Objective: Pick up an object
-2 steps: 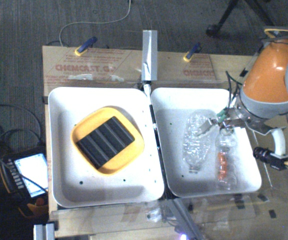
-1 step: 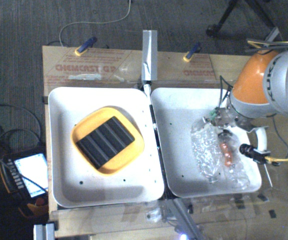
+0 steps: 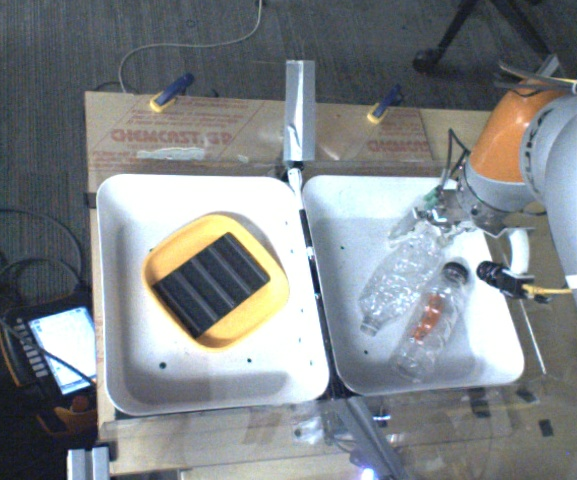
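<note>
A crumpled clear plastic bottle (image 3: 400, 271) lies slantwise in the right bin (image 3: 348, 218). Beside it on the right lies a second clear bottle (image 3: 428, 323) with a black cap and a reddish label. My gripper (image 3: 437, 208) is low over the upper end of the crumpled bottle, near the bin's far right corner, under the orange band of the arm (image 3: 503, 143). A yellow block with a black ribbed top (image 3: 216, 278) rests in the middle of the left bin (image 3: 128, 218).
The arm's grey body fills the right edge above the right bin. A metal divider post (image 3: 299, 108) stands at the back between the bins. Blue and yellow clamps (image 3: 171, 91) hold the board behind. Cables and a tablet (image 3: 58, 343) lie on the floor at left.
</note>
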`<state>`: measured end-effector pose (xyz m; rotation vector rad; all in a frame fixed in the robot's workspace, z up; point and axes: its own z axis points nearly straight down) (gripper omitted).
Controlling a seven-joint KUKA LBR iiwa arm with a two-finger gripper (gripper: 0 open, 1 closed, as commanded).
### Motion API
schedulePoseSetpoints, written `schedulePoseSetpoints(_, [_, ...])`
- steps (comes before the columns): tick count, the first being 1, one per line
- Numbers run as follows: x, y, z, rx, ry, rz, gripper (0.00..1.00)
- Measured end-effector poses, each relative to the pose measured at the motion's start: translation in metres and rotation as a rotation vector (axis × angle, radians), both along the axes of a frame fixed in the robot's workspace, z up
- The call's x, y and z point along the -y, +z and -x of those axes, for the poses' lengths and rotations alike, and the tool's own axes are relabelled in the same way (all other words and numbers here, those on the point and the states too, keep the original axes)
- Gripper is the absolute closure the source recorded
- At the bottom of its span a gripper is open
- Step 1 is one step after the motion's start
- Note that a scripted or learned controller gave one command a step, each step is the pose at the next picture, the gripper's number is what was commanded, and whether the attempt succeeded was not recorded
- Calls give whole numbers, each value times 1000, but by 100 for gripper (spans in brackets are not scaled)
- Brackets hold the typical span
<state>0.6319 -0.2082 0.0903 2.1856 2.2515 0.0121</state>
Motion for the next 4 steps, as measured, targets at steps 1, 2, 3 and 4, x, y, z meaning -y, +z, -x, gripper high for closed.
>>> schedulePoseSetpoints(1, [0,12,-2,5,2,5,100])
schedulePoseSetpoints(2, [0,11,-2,5,1,6,0])
schedulePoseSetpoints(3, [8,2,44,12,215,2,0])
schedulePoseSetpoints(4, [8,12,43,14,215,3,100])
